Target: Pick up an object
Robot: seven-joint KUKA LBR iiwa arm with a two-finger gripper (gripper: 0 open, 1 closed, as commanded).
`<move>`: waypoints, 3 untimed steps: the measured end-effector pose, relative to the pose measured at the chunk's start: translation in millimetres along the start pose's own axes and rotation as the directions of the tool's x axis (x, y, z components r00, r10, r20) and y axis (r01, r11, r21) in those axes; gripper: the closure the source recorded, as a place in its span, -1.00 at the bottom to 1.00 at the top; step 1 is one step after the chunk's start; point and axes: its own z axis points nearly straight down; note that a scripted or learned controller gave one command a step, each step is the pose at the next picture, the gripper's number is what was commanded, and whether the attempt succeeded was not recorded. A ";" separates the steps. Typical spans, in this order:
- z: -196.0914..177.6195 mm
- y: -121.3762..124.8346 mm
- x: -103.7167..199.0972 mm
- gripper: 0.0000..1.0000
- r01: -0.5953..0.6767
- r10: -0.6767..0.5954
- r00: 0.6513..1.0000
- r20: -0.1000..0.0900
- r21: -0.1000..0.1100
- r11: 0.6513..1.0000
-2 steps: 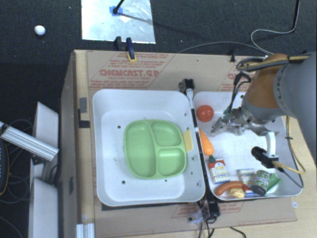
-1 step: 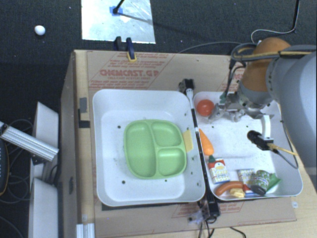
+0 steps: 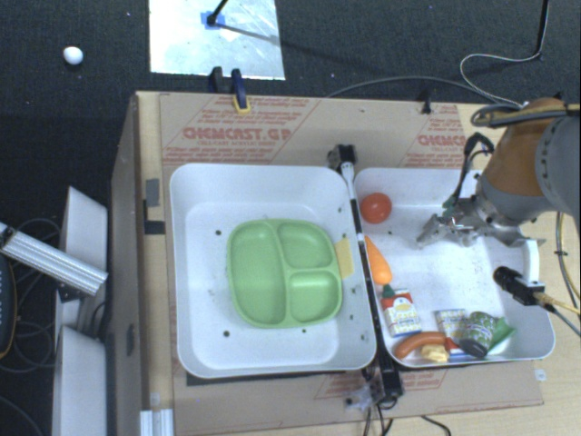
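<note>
My gripper (image 3: pixel 442 230) hangs low over the upper middle of the right bin (image 3: pixel 536 339), with nothing seen in its grasp. A red tomato (image 3: pixel 376 207) lies to its left, near the bin's top left corner. An orange carrot (image 3: pixel 378 264) rests along the left wall below the tomato. Toward the front sit a small red and white carton (image 3: pixel 400 312), a red sausage (image 3: pixel 418 342), a small printed box (image 3: pixel 449 321) and a dark green packet (image 3: pixel 482 332).
The left bin (image 3: pixel 195 243) holds a green divided plate (image 3: pixel 283 272) and a small yellow piece (image 3: pixel 345 257) by its right wall. The grey arm with its orange band (image 3: pixel 522 157) enters from the right. A black part (image 3: pixel 514 286) juts over the right bin's right side.
</note>
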 end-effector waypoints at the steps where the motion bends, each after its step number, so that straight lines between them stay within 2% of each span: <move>1: -10.8 1.5 1.3 1.00 0.003 -0.003 1.000 -0.001 -0.003 1.000; 2: -10.7 1.4 1.4 -1.00 0.003 -0.003 1.000 -0.001 -0.003 1.000; 3: -0.4 69.9 56.4 -1.00 0.003 -0.003 1.000 -0.004 -0.002 1.000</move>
